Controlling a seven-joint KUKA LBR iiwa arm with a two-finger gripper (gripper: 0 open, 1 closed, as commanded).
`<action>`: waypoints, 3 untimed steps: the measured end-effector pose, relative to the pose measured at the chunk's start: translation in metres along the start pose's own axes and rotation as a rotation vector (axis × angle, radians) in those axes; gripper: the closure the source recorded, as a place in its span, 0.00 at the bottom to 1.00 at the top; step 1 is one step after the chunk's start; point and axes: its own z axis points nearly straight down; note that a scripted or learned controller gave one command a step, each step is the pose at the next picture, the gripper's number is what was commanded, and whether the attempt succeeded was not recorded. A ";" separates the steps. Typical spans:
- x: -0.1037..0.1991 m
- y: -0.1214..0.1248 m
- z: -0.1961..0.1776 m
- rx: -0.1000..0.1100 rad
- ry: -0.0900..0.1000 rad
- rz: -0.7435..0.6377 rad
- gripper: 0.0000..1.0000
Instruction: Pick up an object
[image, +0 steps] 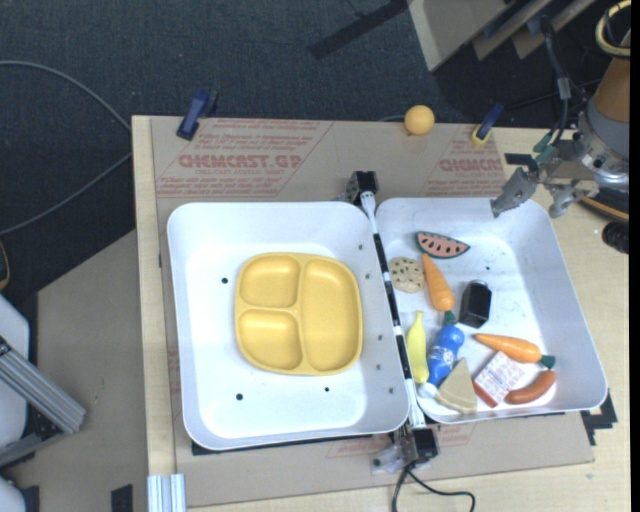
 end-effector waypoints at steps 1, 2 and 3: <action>0.059 -0.013 0.090 0.003 0.002 -0.001 0.00; 0.080 0.020 0.164 0.003 0.001 0.000 0.00; 0.078 0.018 0.154 0.015 0.001 0.001 1.00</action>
